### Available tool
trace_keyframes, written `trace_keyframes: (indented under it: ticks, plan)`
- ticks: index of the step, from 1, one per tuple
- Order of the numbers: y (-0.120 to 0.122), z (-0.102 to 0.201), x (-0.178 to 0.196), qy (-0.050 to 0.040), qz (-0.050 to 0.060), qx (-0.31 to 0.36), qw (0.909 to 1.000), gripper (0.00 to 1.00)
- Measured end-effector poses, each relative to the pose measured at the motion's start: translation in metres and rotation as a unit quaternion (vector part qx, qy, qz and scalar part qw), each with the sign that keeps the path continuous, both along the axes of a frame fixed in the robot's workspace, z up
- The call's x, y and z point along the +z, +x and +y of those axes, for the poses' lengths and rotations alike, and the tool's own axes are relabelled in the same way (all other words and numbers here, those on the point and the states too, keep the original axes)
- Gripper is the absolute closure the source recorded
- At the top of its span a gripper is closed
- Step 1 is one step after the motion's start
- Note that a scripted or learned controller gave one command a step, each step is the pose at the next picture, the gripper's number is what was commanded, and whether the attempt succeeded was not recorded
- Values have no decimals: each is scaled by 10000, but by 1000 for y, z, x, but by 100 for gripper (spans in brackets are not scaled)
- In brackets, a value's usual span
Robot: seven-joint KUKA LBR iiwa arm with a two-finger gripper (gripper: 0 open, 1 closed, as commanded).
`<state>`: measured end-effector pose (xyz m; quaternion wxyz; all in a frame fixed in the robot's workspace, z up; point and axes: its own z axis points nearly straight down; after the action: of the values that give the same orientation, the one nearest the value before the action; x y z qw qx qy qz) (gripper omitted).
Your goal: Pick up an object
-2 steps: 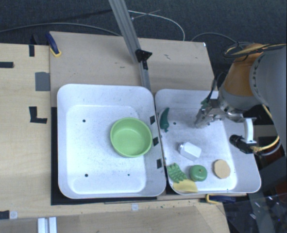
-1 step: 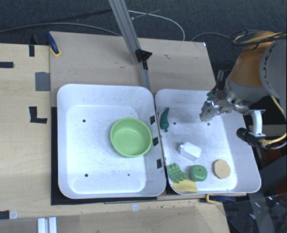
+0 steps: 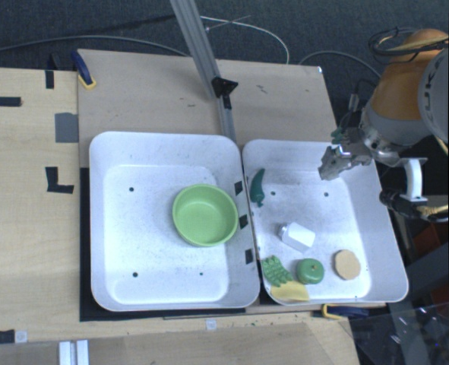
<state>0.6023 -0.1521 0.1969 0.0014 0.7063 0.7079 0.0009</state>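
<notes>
My gripper (image 3: 332,166) hangs over the upper right part of the right bin (image 3: 376,204), at the end of the grey arm with its orange band. Nothing shows between its fingers. Below it in that bin lie a white block (image 3: 297,236), a round tan piece (image 3: 347,265), a round green object (image 3: 310,271), a leafy green toy (image 3: 273,268) and a yellow piece (image 3: 291,292). A dark green slender object (image 3: 257,186) lies by the bin's left wall. All of these sit apart from the gripper.
The left bin (image 3: 118,204) holds a light green bowl (image 3: 204,215). A grey pole (image 3: 197,44) slants down to the divider between the bins. Cables run across the dark floor behind the bench.
</notes>
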Motion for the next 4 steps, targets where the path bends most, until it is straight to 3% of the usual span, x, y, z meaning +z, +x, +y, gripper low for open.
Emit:
trace_keyframes:
  ticks: [1, 4]
  plan:
    - [1, 0, 53, -3, -7, -2, 10000, 100]
    - [-72, 156, 29, 11, 41, 17, 10000, 100]
